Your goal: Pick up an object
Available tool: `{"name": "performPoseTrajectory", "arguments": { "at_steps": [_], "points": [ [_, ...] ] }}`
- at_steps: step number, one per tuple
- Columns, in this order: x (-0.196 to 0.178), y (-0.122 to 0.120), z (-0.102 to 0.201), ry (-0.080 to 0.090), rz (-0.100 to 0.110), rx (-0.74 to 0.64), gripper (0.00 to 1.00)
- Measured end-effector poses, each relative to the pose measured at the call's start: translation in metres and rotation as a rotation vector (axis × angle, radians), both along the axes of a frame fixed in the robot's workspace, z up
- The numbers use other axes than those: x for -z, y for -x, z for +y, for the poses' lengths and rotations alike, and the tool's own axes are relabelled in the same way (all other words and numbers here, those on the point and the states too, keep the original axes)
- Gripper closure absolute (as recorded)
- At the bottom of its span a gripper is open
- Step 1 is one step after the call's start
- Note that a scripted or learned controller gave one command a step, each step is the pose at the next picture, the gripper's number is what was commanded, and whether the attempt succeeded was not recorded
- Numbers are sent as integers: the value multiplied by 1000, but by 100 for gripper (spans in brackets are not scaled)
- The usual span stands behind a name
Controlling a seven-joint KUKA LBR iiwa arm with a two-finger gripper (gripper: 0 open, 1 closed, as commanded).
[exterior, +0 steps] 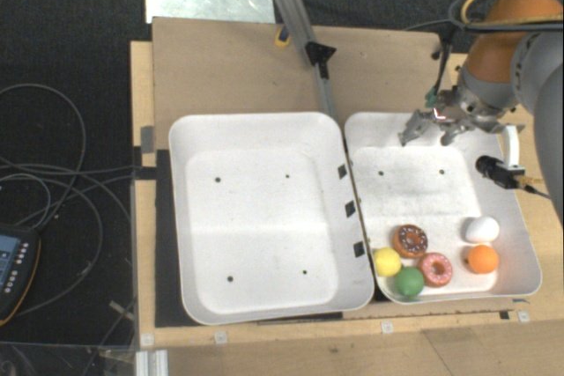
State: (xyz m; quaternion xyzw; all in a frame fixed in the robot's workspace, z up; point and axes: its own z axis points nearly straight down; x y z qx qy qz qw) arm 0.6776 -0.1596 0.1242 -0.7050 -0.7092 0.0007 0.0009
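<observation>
Toys (435, 258) clustered right bin (388, 136) near edge; hand (431, 134) open above far end.

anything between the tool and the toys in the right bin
Nothing visible. The tool hangs over the far end of the right white bin; bare floor separates it from the brown-iced doughnut, white ball and their neighbours.

gripper (430, 133) open above right bin (529, 233), holding nothing
</observation>
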Motion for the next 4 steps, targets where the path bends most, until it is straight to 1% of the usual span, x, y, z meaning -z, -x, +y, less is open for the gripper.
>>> {"name": "performPoseTrajectory", "arguments": {
  "at_steps": [1, 2, 3, 4],
  "points": [
    [35, 0, 0, 1, -1, 0, 0],
    [20, -2, 0, 3, -8, -4, 100],
    [-37, -13, -5, 3, -12, -1, 100],
    [-85, -13, -11, 3, -11, 2, 100]
  ]
}}
